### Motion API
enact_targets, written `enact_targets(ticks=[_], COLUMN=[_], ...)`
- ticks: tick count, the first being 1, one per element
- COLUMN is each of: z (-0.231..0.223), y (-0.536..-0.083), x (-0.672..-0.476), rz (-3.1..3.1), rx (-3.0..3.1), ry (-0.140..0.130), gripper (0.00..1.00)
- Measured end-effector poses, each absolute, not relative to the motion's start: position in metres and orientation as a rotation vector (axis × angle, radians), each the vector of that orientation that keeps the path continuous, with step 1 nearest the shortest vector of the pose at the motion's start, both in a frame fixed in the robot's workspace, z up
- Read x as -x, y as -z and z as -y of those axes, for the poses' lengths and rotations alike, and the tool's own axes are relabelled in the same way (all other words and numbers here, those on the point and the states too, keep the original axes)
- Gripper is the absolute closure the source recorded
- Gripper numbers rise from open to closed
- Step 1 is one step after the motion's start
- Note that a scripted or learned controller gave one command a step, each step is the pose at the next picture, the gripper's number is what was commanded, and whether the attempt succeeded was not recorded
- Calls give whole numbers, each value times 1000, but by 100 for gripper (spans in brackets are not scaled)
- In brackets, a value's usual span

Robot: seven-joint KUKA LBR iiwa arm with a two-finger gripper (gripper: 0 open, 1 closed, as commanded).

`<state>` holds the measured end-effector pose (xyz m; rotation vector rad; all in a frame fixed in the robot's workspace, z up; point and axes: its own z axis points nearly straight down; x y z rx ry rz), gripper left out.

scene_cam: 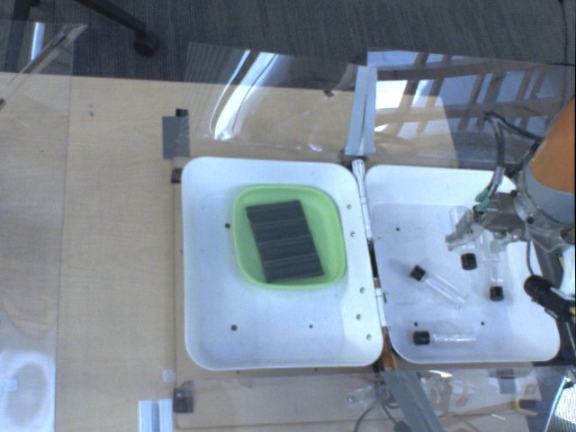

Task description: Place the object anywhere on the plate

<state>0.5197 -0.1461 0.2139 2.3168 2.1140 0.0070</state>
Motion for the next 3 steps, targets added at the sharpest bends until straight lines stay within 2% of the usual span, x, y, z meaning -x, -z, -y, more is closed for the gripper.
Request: enact_targets(ticks=[1, 2, 3], z=[74, -12, -49], y=[-184, -212, -184], x=[-513, -548, -610], rz=[-2272, -2338, -2462], rx=[-2166, -2092, -1945], ry=[-4, -6, -5], gripper=[100, 100, 100])
